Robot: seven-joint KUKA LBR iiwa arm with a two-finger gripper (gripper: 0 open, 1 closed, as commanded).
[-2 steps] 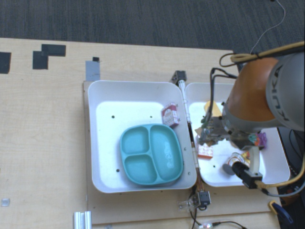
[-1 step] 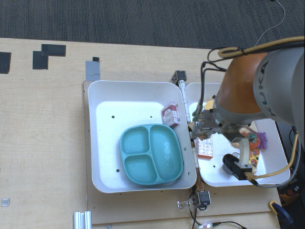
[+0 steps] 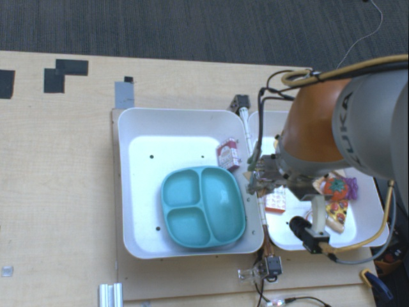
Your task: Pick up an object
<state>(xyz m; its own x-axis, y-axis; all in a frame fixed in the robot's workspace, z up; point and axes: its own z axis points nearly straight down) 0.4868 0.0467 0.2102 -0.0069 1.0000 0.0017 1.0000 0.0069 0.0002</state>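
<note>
The KUKA arm (image 3: 345, 123) hangs over the right bin (image 3: 367, 226); its gripper's state cannot be told. A teal divided plate (image 3: 203, 206) fills the left bin's (image 3: 128, 171) front right corner.

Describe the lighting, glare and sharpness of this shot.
Camera view: even overhead light, no hard shadows; the left bin is bright, nearly washed out on its floor, and the teal divided plate carries a soft sheen. The arm, closest to the lens, looks soft and bulky, shading part of the right bin. Small items there are too blurred to identify.
</note>
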